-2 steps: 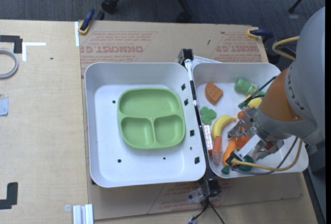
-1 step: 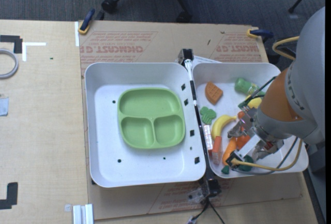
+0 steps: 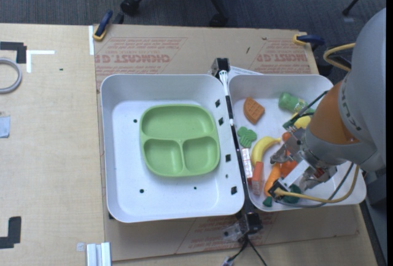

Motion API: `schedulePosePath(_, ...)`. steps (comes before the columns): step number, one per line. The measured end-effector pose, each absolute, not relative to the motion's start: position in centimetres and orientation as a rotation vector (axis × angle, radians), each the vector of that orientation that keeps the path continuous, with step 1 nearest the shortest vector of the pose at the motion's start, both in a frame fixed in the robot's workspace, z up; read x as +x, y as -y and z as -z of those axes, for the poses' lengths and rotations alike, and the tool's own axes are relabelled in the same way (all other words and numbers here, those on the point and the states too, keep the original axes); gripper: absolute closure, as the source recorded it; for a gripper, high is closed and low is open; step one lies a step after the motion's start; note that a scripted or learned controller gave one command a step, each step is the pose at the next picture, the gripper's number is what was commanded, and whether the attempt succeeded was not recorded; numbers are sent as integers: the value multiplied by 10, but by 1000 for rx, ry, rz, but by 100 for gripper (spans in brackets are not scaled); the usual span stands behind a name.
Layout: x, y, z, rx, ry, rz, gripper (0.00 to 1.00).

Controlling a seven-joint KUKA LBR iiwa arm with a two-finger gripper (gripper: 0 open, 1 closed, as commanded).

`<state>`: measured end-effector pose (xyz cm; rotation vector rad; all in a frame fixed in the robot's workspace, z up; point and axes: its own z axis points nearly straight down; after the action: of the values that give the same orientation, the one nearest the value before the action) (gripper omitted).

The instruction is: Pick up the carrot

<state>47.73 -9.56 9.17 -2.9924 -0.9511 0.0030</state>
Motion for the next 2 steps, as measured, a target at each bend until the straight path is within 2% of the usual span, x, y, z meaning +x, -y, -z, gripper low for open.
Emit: schedulePosePath(2,477,96,-92,-2992,951,-3,0)
